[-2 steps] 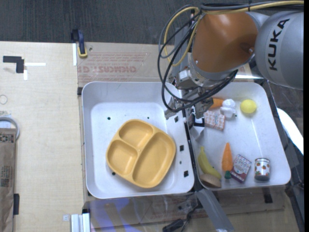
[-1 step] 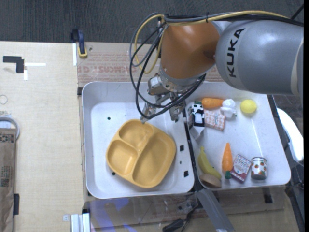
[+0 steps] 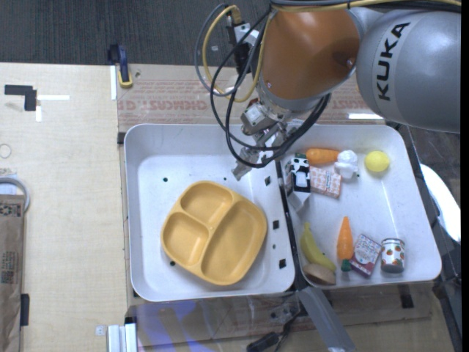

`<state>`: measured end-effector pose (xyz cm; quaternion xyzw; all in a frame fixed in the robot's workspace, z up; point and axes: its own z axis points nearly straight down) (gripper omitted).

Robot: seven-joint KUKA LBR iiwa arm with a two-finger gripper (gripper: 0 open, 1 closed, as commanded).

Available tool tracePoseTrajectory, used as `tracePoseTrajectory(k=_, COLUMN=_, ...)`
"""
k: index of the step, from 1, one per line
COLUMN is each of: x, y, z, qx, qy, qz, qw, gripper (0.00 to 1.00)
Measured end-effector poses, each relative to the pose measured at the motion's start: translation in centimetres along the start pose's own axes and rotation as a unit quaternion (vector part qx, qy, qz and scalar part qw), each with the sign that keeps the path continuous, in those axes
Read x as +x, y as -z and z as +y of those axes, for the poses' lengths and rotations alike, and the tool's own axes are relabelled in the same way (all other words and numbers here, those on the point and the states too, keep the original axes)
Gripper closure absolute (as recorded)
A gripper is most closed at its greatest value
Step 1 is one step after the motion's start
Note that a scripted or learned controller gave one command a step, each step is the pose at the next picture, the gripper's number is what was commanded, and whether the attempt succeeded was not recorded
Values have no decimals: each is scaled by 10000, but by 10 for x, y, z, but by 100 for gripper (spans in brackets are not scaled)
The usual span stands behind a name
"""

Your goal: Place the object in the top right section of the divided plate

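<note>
The yellow divided plate (image 3: 214,231) lies in the left bin (image 3: 146,196), tilted, with three sections that all look bare. My gripper (image 3: 248,163) hangs below the orange wrist band, just above the plate's far edge, near the wall between the two bins. I see nothing held under it. Several small objects lie in the right bin (image 3: 421,218): an orange carrot-like piece (image 3: 322,155), a white item (image 3: 346,163), a yellow ball (image 3: 377,161), a pink packet (image 3: 326,182) and a black and white item (image 3: 297,174).
Nearer the front of the right bin lie a banana (image 3: 315,249), a carrot (image 3: 344,239), a pink box (image 3: 364,256) and a small jar (image 3: 393,255). Looped cables (image 3: 220,57) hang off the wrist. The arm's bulk covers the bins' far middle.
</note>
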<state>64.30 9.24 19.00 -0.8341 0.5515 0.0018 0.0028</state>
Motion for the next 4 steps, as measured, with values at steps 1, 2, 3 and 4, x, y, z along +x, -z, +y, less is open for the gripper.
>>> tracePoseTrajectory(k=1, x=47, y=9, z=2, qx=-11, qy=2356, qz=-11, qw=9718, gripper=0)
tracePoseTrajectory(k=2, x=10, y=-44, z=-6, qx=73, qy=2748, qz=19, qw=9615, gripper=0)
tracePoseTrajectory(k=3, x=-31, y=-9, z=-25, qx=-8, qy=2938, qz=-3, qw=9559, gripper=0)
tracePoseTrajectory(k=4, x=0, y=-26, z=-18, qx=-20, qy=4618, qz=-8, qw=8870, gripper=0)
